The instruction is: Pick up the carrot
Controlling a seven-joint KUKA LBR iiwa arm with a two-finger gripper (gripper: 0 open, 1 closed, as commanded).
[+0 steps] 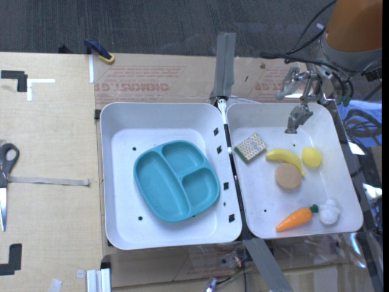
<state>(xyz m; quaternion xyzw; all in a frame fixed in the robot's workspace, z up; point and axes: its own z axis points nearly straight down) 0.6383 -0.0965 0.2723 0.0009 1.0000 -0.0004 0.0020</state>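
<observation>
the carrot [294, 219] lies flat on the floor of the right bin [260, 219], near its front wall, well apart from the gripper [296, 119], which hangs over the back of the same bin below the arm [355, 17]. whether the fingers are wide or narrow cannot be told from this slant; nothing shows between them. the carrot's long axis runs roughly left to right with a slight tilt, its orange tip pointing to the front left and its green top to the right, a little farther back. just beside that green top sits a small white ball-like thing [329, 212] in the front right corner. farther back lie a tan round piece [288, 177], a banana [284, 158] touching or just behind it, a lemon [312, 157] just right of the banana, and a patterned sponge-like block [250, 146] near the left wall. the 2 bins stand side by side on the surface [48, 132]. the left bin [115, 224] holds a blue plate [176, 180] with 3 compartments, set at a slant. on the surface far to the left lies a pair of scissors [6, 175]
</observation>
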